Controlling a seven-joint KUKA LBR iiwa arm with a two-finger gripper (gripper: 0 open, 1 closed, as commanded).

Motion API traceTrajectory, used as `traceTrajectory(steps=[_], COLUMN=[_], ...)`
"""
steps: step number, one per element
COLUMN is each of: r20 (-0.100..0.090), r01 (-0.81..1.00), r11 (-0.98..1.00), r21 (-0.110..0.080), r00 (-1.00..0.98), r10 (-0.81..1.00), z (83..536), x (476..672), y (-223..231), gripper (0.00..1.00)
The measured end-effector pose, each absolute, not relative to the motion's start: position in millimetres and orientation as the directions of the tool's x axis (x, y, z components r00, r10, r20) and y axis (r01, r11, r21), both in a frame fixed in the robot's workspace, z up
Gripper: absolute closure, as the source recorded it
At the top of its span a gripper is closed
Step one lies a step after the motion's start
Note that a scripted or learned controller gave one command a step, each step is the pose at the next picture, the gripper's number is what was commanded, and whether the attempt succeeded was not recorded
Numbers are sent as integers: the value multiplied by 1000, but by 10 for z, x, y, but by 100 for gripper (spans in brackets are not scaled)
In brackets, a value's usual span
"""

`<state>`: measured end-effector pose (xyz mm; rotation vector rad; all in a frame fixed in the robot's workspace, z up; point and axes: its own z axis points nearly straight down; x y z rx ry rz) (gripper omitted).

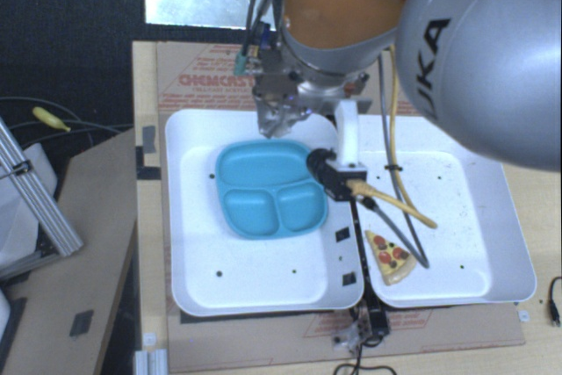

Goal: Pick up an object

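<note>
While the hand (283,123), its state unclear, hovers over the glossy blue three-compartment tray (270,188), a wedge-shaped pizza slice (389,256) lies apart.

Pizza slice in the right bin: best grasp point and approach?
Likely from straight above, closing across the two long sides of the pizza slice near its wider crust end. It lies flat on the right bin floor, tip toward the upper left, so there is no edge to get under. The bin's near wall sits close to the crust end, so the fingers should close across the slice rather than along it.
</note>
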<state>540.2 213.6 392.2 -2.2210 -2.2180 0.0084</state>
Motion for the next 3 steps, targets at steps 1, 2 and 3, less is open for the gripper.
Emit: traceTrajectory(steps=[1, 2, 3], r20=[-2, 8, -2], r01=[1000, 1000, 1000], r11=[6, 5, 8], r21=[-7, 20, -7], r00=[-6, -5, -8], r10=[1000, 1000, 1000], z=[3173, 4944, 4070], x=[5227, 5331, 4837], y=[2352, 2166, 2354], gripper=[100, 100, 100])
